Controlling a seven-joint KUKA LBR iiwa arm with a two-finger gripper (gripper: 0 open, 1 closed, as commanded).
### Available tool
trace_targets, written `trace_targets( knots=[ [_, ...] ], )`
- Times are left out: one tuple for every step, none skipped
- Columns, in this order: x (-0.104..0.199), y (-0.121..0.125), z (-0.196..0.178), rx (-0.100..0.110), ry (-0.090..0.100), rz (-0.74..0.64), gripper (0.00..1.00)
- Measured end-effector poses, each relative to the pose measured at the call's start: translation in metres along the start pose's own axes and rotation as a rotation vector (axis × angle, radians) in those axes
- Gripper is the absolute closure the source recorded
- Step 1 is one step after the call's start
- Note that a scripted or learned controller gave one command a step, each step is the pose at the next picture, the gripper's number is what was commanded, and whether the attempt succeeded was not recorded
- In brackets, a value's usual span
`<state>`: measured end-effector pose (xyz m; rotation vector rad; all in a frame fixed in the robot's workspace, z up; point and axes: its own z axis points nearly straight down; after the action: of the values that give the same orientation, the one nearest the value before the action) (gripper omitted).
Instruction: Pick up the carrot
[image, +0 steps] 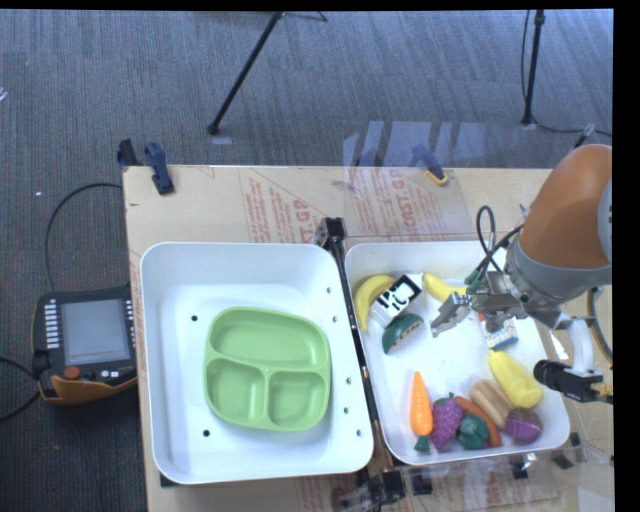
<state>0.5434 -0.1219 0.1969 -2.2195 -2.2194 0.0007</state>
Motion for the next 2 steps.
trace_targets(
  knots=[
    [-0.0078, -0.0534, 0.1119, 0.005, 0.003, 0.139, 0.0],
    [-0.0097, -0.054, 0.1027, 0.007, 0.004, 0.151, 1.0]
  ],
)
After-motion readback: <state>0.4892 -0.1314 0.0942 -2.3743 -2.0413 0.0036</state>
